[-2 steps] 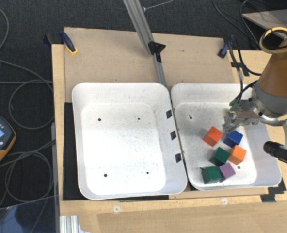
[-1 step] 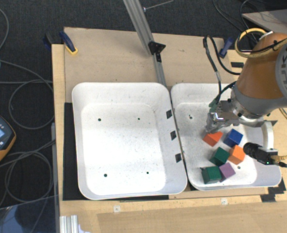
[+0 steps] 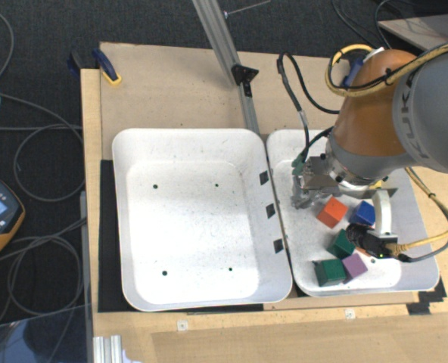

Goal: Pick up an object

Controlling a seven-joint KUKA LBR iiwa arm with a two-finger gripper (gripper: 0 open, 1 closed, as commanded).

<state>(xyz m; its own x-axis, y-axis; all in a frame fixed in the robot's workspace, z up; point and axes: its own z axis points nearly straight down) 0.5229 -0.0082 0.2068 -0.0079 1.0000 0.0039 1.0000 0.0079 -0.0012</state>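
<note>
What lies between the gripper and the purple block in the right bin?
In the camera view, the orange block lies just below-right of the gripper, and a green block sits further along, next to the purple block.

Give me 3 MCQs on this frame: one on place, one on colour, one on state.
1. Which shallow white bin holds the small blocks?
A. the left one
B. the right one
C. both

2. What colour is the small block nearest the two-finger gripper?
A. orange
B. yellow
C. white

3. How does the purple block lie relative to the dark green block at the bin's near edge?
A. stacked on it
B. beside it, to its right
C. in the other bin

Answers: 1 B, the blocks all lie in the right bin. 2 A, the orange block sits just right of the gripper. 3 B, the purple block sits beside the dark green block.
</note>
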